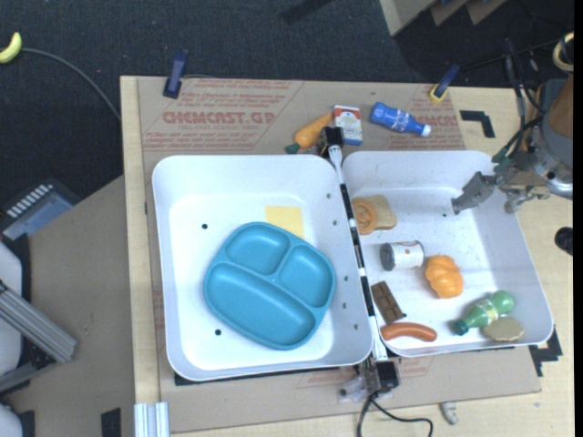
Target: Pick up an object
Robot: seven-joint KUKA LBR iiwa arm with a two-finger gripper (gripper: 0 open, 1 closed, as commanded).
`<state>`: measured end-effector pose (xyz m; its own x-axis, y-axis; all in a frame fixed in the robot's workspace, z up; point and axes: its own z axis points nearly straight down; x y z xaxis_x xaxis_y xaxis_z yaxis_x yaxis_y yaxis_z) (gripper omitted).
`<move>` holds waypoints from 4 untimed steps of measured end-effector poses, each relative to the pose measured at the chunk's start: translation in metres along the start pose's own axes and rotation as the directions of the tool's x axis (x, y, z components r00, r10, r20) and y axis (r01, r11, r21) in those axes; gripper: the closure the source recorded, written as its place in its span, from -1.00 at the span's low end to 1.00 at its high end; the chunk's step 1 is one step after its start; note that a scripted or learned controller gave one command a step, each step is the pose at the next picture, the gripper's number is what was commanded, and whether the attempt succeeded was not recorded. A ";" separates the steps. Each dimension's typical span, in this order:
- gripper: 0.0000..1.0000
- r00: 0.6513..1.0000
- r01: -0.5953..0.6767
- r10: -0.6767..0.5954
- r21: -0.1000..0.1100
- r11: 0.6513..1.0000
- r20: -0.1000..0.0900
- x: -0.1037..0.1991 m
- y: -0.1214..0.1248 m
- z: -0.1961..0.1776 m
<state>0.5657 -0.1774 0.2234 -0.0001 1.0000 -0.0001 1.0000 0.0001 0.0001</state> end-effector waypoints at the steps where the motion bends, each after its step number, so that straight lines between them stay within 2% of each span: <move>1: -1.00 1.000 -0.001 0.001 0.000 1.000 0.000 0.003 -0.051 0.139; 2: -1.00 1.000 -0.001 0.001 0.002 1.000 -0.001 0.006 -0.087 0.139; 3: 1.00 1.000 -0.002 0.002 -0.002 1.000 0.000 0.006 -0.086 0.128; 4: 1.00 1.000 0.002 -0.002 -0.002 1.000 0.000 0.062 -0.012 0.060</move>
<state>0.5541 -0.1156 0.1631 -0.0019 1.0000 0.0002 1.0000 0.0019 0.0019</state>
